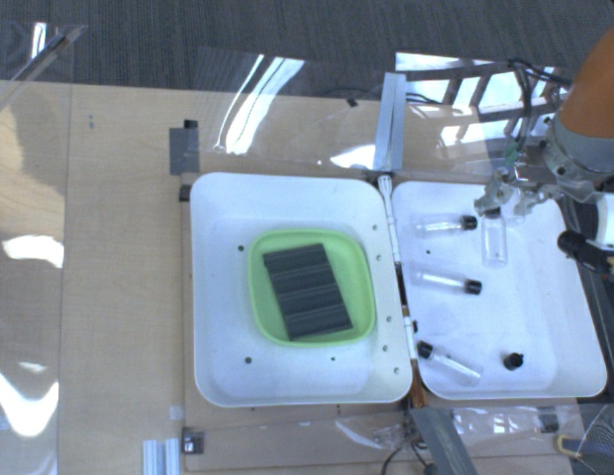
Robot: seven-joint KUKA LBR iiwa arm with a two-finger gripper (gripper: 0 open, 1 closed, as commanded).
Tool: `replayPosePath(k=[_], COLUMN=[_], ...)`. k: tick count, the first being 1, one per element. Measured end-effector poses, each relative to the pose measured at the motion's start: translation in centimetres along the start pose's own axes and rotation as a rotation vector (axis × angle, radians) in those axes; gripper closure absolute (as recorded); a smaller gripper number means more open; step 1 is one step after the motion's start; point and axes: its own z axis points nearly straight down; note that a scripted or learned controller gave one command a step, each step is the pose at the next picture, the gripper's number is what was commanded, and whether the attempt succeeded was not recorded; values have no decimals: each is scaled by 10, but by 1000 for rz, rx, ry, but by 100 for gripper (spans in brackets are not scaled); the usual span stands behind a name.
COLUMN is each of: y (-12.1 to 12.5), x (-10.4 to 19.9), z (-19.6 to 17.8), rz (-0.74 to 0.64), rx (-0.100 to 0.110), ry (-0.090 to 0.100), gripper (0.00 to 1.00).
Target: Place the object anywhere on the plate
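Looked down on a pale bench (109, 265). Found the gripper (507, 194) at upper right, over the right bin (569, 359); could not tell its state. Noted a clear vial (494, 243) just beneath, long axis up-down in frame, green plate (360, 265) well left.

Arm (596, 107): orange band, grey wrist below, black cables, metal jaws assy at tip.
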Motion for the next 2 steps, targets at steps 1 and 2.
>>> replayPosePath(k=[1,2], y=[-39,-28], x=[86,144], z=[36,35], rz=[-248,-389], rx=[4,0], ry=[3,3], gripper=[100,100])
